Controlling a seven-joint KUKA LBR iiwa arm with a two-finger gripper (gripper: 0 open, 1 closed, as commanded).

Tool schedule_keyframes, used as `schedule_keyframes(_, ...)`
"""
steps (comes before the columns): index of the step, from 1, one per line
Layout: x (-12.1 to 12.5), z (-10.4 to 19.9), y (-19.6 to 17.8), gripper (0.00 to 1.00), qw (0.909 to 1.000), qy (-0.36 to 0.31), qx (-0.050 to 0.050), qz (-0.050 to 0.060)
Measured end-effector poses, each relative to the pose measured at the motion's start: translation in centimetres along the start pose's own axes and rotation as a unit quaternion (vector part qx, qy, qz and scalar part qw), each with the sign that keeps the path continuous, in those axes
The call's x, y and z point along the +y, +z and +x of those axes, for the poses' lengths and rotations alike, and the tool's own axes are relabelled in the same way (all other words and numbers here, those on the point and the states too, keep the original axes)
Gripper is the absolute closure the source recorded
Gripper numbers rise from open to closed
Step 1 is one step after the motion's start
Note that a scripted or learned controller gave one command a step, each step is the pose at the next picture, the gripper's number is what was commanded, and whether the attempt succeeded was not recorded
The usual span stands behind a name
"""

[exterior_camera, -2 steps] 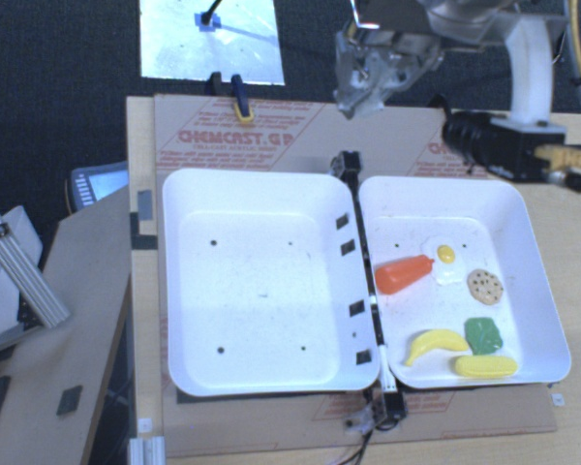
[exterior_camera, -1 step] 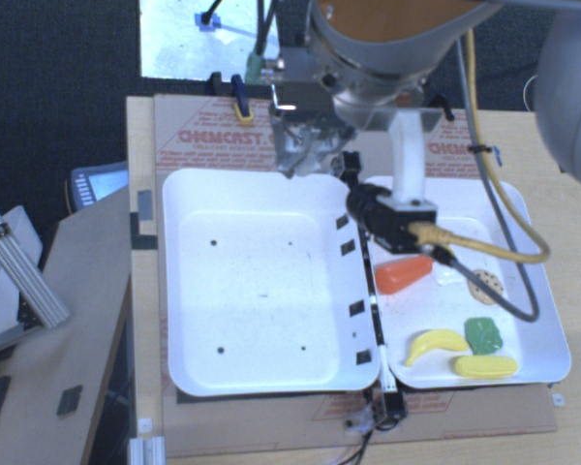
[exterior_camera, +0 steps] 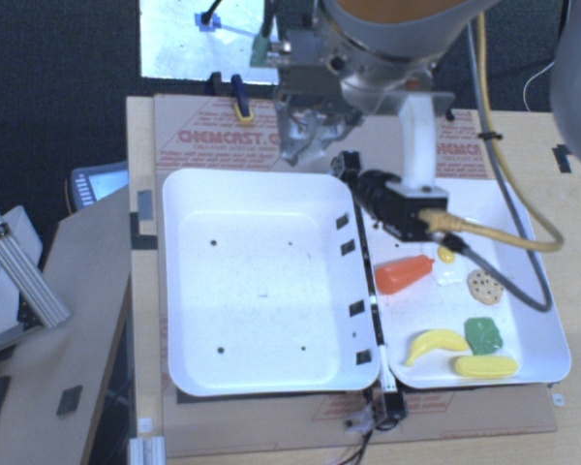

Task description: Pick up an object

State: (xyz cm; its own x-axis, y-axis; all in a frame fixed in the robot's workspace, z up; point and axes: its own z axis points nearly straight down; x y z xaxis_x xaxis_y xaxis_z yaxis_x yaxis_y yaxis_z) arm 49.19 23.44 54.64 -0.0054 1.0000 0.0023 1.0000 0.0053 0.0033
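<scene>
My gripper (exterior_camera: 303, 143) hangs high over the back edge of the left bin (exterior_camera: 189, 356), near its far right corner. In the right bin (exterior_camera: 552, 342) lie an orange carrot (exterior_camera: 404, 273), a round cookie (exterior_camera: 484, 286), a green piece (exterior_camera: 483, 334), a yellow banana (exterior_camera: 436, 343) and a yellow oblong piece (exterior_camera: 485, 365). A small white and yellow piece (exterior_camera: 447, 257) sits just behind the cookie. All of these lie well to the right of and nearer than the gripper. I see nothing hanging under the gripper.
The two bins meet along a ridge with black clips (exterior_camera: 358, 308). Cardboard (exterior_camera: 213, 136) lines the bench behind the bins. A yellow clamp (exterior_camera: 242, 109) stands at the back edge. Grey metal rails (exterior_camera: 19, 269) lie off the bench at left.
</scene>
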Motion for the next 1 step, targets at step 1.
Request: schedule_keyframes(1,0.03,0.01,-1.13,1.0,1.0,-0.001,0.0,-0.001)
